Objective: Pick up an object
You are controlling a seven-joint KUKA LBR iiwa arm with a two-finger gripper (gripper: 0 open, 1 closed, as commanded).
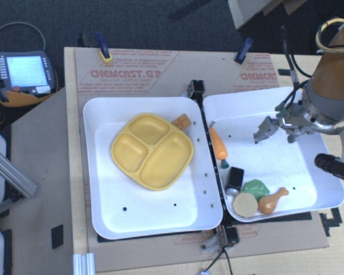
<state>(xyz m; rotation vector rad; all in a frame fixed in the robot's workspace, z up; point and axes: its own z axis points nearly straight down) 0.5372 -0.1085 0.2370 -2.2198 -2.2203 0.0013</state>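
1. Robotics lab or test cell, not a home.
2. Shown by a teach pendant (pixel 23 76) with a lit screen and coiled cable, left of the bench.
3. Also by a paper-covered board (pixel 160 67) clamped at its far edge.
4. Two white bins (pixel 103 211) fastened side by side.
5. Aluminium framing (pixel 11 173) at the left edge.

Bare right bin (pixel 275 171) floor beyond toys (pixel 249 193) crowding its near-left corner

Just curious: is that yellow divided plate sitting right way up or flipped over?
Right way up: the yellow plate in the left bin shows its three hollow compartments facing upward.
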